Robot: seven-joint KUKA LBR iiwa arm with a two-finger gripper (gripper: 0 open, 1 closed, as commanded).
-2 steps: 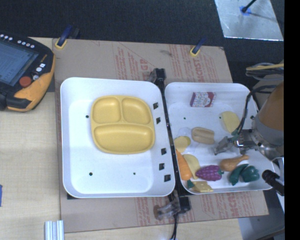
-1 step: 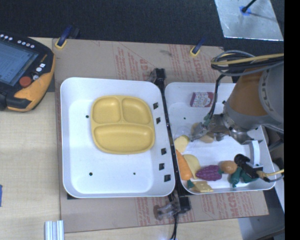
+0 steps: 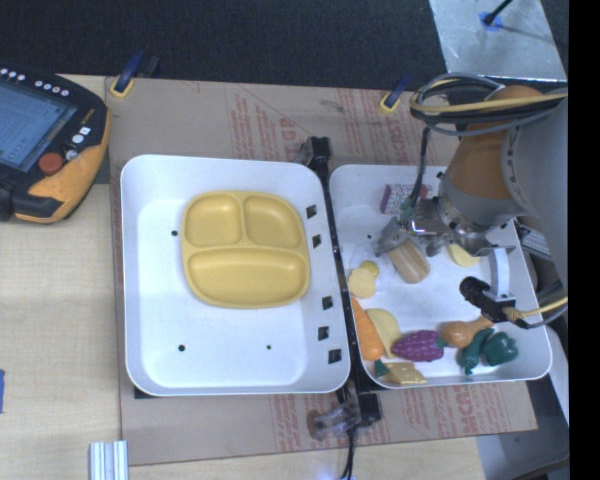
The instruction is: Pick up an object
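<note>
Tan, stubby cylindrical toy food piece point(image 3: 409, 262) is lying under the gripper point(image 3: 412, 236), approach underway; finger state cannot be told; next, descending and closing.

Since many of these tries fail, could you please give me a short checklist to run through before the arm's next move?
1. Gripper over the right bin: ok.
2. Target close by: ok, a tan cylinder lies just below the gripper.
3. Cylinder between the fingers: cannot tell.
4. Neighbours apart from the cylinder: ok, the pale yellow piece lies to its left, not touching.
5. Other picks available: ok, purple grapes and carrot near the front wall.
6. Yellow divided plate in the left bin: ok.
</note>
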